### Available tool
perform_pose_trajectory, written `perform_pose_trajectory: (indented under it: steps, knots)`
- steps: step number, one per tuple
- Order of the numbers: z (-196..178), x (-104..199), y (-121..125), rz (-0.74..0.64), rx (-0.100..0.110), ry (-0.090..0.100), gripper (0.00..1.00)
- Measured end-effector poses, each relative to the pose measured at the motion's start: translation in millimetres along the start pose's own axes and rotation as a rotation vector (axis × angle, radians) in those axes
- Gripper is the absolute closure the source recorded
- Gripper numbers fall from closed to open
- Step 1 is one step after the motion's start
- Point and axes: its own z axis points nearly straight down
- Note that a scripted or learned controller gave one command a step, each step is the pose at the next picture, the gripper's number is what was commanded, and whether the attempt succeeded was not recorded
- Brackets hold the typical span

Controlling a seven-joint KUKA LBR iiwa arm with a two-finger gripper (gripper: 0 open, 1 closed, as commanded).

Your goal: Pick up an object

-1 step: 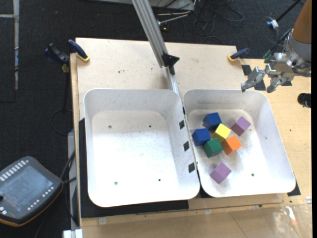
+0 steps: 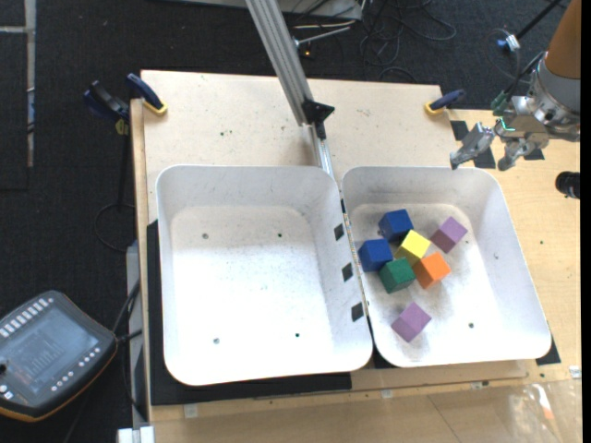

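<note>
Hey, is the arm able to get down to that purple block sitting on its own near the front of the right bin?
Probably yes. The purple block lies apart from the other cubes, with bare bin floor around it and nothing above it. The gripper hangs outside the right bin, past its far right corner.

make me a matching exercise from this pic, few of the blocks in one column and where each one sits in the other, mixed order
Things:
1. yellow block
2. green block
3. orange block
4. lone purple block

Places:
A. apart from the cluster, nearest the front wall of the right bin
B. middle of the cluster
C. just below the yellow one, on its right
D. just below the lower blue block

Pairs: 1-B, 2-D, 3-C, 4-A
</note>
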Motion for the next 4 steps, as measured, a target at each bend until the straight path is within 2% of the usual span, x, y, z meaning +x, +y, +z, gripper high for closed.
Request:
perform_pose_trajectory:
  steps: [1, 3, 4]
  knots:
    - [59.3, -7.0, -5.4, 0.005, 0.005, 0.001, 0.00]
    - [175.9, -1.3, -12.4, 0.003, 0.005, 0.002, 0.00]
    - [161.2, -2.0, -10.0, 0.003, -0.004, -0.001, 1.00]
